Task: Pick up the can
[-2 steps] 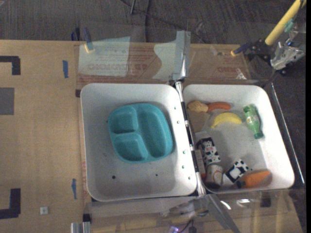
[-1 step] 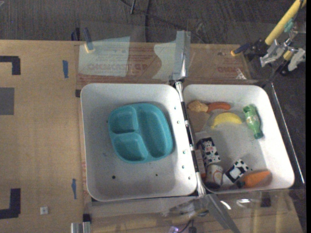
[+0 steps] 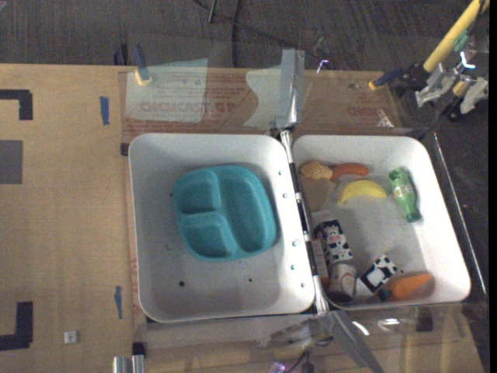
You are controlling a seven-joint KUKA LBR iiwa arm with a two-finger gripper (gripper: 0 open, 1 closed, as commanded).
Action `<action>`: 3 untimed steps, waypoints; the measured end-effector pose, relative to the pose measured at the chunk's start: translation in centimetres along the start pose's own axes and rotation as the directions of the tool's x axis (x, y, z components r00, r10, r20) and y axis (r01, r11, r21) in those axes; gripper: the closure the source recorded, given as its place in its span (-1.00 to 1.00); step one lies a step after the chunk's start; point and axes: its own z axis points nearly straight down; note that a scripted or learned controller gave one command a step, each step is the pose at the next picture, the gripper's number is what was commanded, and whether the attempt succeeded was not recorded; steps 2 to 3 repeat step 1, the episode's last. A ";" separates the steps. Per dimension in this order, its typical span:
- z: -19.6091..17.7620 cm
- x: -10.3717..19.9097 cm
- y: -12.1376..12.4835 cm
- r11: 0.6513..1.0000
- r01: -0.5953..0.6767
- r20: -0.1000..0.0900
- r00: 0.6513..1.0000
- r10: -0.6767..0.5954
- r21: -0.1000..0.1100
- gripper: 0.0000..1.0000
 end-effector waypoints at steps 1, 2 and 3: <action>-5.5 4.7 -0.6 0.988 -0.156 -0.003 0.988 0.156 0.006 -1.00; -5.5 4.7 -0.6 0.988 -0.156 -0.003 0.988 0.156 0.006 -1.00; -5.5 4.7 -0.6 0.988 -0.156 -0.003 0.988 0.156 0.006 -1.00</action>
